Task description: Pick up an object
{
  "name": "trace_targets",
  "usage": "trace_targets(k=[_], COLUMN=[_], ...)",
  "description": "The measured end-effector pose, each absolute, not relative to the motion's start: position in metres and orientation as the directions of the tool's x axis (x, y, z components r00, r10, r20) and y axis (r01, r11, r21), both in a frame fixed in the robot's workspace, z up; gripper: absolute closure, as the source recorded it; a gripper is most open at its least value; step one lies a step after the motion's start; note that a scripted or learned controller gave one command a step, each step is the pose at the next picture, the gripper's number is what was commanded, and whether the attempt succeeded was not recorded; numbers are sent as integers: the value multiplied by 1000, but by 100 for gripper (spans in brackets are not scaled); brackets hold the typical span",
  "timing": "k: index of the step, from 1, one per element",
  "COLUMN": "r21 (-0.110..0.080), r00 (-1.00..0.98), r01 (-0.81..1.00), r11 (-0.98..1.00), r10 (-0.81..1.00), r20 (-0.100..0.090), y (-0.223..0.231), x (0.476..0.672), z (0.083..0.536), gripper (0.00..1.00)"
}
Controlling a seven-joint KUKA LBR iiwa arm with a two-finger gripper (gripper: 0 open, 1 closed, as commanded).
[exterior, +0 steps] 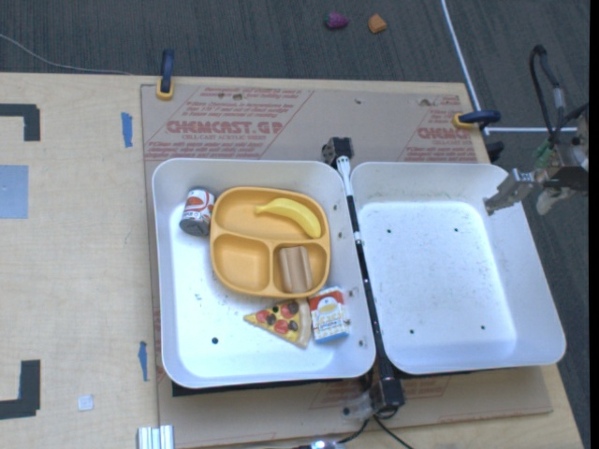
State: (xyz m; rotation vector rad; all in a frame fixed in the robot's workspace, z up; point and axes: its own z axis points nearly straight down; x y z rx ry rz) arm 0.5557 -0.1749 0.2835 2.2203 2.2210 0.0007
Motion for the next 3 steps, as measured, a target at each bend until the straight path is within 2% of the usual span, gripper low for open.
trace_targets(k=[1,3], r21=[0,1], r00=[0,0], r01=[1000,1000], r11=[0,0], r10=[1000,1000], r20=[-1,-1], y=[-203,-203], x=[519,520], z=[220,221], gripper=[0,0])
